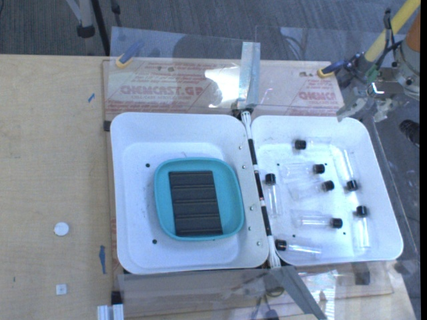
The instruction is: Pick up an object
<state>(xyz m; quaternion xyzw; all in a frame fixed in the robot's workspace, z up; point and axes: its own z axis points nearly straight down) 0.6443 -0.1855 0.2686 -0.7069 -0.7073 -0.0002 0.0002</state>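
From here I see the hand (373,92) parked up beyond the far corner of the right bin (383,179), and I cannot tell its state. The clear vials (313,220) with black caps lie scattered loose in that bin, below the hand, none held. Farther off sits the left bin (133,139) with a teal tray (230,205). I judge no pick has begun.
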